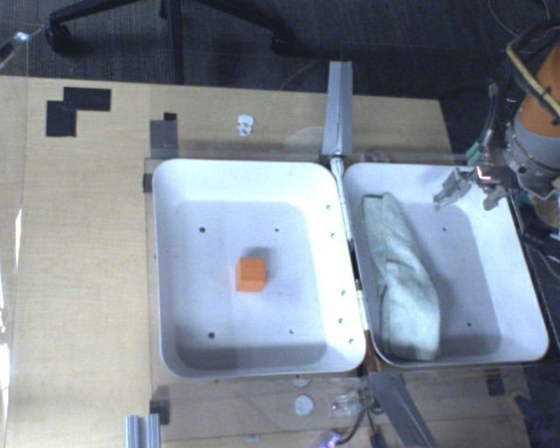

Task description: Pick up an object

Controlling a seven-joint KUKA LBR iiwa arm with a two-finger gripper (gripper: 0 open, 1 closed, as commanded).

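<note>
orange cube (251, 274) in left bin (182, 194), pincer (469, 187) well apart

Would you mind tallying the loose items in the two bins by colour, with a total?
Orange: 1, the orange cube in the left bin
Pale grey-green: 1, the folded cloth in the right bin
Total: 2

Even overhead light, soft shadows inside white bins (168, 278); glare streak at left edge; slightly soft focus
</note>
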